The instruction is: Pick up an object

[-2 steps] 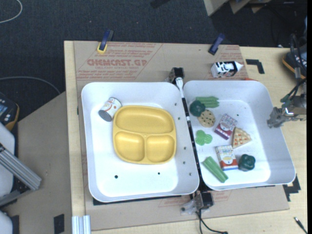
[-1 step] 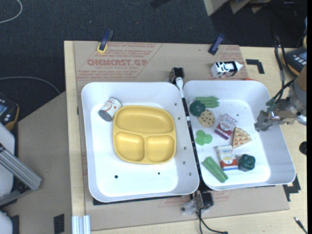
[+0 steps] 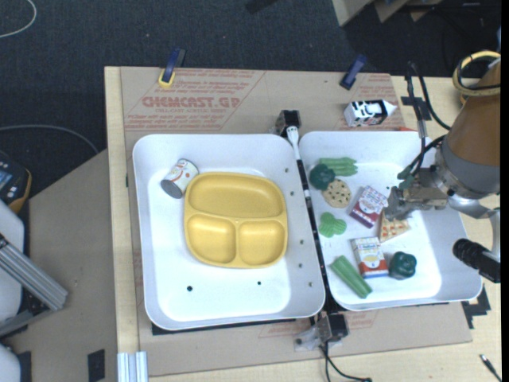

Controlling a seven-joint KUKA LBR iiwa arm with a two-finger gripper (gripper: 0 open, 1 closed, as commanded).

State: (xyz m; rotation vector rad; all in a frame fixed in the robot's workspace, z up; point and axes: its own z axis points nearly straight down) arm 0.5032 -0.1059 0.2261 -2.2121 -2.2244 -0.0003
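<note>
The right bin holds several toy foods: a cookie, a red and white carton, a pizza slice, a small orange and white box, a green stick, a dark green vegetable, a light green pod and a green leafy piece. My gripper hangs low over the bin, just above the pizza slice and right of the carton. I see nothing held in it.
A yellow compartment plate and a small tipped can lie in the left bin. A black and white carton sits on the bench behind the right bin. Black clips mark the seam between the bins.
</note>
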